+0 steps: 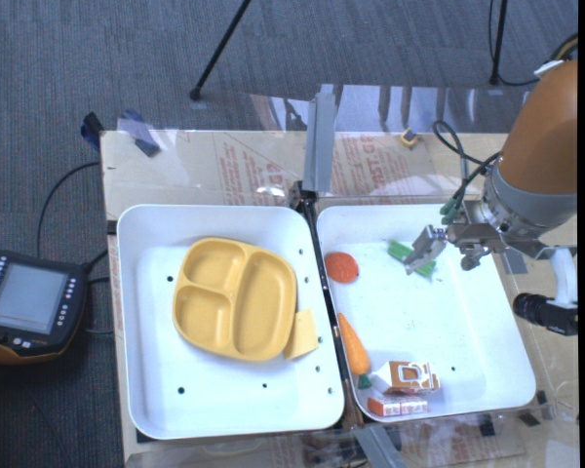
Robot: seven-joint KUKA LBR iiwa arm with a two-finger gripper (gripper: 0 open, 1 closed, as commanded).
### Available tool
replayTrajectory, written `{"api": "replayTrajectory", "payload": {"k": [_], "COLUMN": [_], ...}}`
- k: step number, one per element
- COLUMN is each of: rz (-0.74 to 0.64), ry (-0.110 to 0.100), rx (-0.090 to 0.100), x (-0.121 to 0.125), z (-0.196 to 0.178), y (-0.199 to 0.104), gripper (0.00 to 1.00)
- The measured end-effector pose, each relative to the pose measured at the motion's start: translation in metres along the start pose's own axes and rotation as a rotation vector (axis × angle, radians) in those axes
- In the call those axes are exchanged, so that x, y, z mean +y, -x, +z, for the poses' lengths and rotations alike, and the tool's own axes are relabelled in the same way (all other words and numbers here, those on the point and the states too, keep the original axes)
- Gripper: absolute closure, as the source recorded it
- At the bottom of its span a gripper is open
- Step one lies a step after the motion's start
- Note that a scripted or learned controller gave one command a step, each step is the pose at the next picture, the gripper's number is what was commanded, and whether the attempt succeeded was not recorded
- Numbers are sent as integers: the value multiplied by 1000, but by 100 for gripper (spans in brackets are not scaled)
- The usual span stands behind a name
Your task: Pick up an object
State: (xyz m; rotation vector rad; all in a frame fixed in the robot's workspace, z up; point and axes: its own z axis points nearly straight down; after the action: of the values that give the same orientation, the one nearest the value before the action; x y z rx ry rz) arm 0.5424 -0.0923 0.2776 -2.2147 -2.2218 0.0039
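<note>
In the right bin [487, 359], a small green block [402, 253] lies beside the gripper [448, 250], whose fingers are seen spread with nothing between them; the block is judged light, rigid, and best pinched across its narrow sides.

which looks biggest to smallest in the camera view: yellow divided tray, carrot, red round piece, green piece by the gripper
1. yellow divided tray, by far the largest
2. carrot
3. red round piece, close to the carrot in area, so this order is unsure
4. green piece, partly behind the gripper, so its full size is unclear
</note>
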Motion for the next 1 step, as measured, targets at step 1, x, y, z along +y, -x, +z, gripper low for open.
{"api": "replayTrajectory", "payload": {"k": [1], "rz": [-16], "ry": [-4], "rx": [0], "x": [19], "z": [37], "y": [-9], "gripper": [0]}}
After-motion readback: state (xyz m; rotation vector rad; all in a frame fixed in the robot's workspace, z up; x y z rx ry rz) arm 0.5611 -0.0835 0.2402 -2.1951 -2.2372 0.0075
